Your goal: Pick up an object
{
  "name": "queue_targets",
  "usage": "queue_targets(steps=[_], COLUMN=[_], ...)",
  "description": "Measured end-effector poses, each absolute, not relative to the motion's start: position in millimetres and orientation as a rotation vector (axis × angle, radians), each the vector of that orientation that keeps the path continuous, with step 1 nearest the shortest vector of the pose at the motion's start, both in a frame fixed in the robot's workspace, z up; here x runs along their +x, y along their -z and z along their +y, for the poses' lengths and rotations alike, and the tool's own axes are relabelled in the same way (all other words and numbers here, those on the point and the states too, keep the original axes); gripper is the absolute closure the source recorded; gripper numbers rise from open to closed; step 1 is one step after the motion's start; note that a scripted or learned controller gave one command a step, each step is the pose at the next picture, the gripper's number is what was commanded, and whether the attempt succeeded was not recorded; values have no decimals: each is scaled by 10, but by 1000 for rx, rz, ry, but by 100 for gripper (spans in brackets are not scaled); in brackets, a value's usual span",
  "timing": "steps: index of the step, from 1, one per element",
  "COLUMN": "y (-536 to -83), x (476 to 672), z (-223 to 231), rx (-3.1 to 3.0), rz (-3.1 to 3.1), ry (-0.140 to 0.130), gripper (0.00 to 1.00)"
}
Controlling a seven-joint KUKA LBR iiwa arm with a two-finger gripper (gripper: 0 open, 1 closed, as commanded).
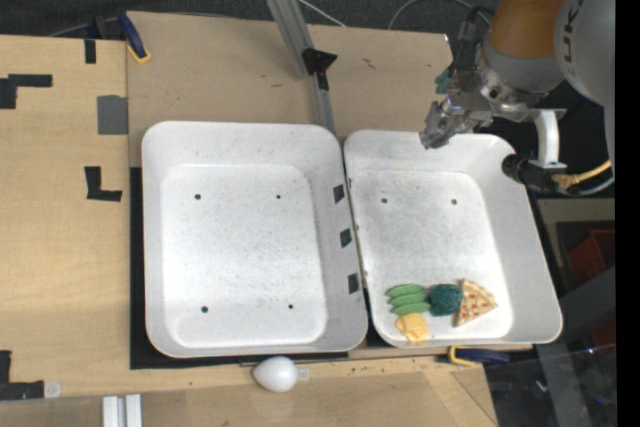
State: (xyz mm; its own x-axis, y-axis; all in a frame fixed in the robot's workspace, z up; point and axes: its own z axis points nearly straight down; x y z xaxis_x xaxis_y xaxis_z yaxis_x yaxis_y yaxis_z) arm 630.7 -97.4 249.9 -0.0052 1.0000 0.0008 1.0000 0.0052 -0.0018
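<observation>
Gripper (437, 135) at right bin (520, 215) rim — fingers too small to tell.

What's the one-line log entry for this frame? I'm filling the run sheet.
stage: approach | pincer: over right bin's far rim | toys: near corner, right bin | held: nothing seen

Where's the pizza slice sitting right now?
The pizza slice lies in the right bin, in its near right corner, just right of the broccoli.
</observation>
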Motion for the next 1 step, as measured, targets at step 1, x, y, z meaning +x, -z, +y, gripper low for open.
queue_targets(steps=[1], y=[-2537], x=[6134], z=[-393], rx=[-2212], rz=[-2227], ry=[-1], gripper=[100])
